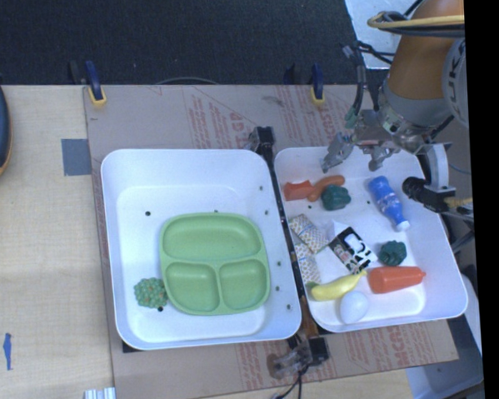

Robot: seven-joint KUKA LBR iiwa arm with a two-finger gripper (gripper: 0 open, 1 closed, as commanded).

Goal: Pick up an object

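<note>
The right bin (pixel 443 305) holds the pickable items: a blue bottle (pixel 388 201) lying tilted at two o'clock, an orange carrot (pixel 395 278) at four. A yellow banana (pixel 337 287) touches a white egg (pixel 353 308) at six

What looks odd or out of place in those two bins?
A green bumpy ball lies beside the green tray in the left bin, not on it. The right bin is a jumble, with nothing spilled or broken.

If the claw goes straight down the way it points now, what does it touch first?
Probably the bare floor of the right bin near its far rim. The claw hangs between the orange carrot-like piece and the blue bottle; depth is hard to judge from this slanted view.
</note>
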